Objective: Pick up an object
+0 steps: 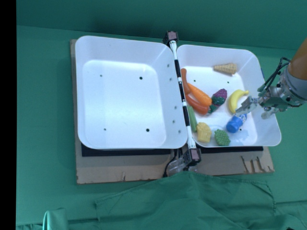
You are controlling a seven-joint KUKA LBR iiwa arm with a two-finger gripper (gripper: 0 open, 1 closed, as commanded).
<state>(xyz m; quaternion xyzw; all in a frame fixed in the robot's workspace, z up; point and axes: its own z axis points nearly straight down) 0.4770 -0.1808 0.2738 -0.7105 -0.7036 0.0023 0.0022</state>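
Observation:
The right bin (268, 137) holds several toy foods. A yellow banana (237, 100) lies near its middle right, with a blue bottle (234, 124) just below it. My gripper (255, 108) hangs over the bin's right side, open, with nothing between its fingers. One fingertip (245, 104) sits between the banana and the bottle's cap, while the other is close to the bin's right wall. Orange carrots (197, 97) and a purple grape bunch (219, 97) lie further left.
A waffle cone (226, 68) lies at the back of the right bin. A green cucumber (192, 119), a yellow corn piece (204, 132) and a green knobbly piece (221, 137) lie along its front. The left bin (86, 51) adjoins it. Green cloth (192, 200) covers the bench front.

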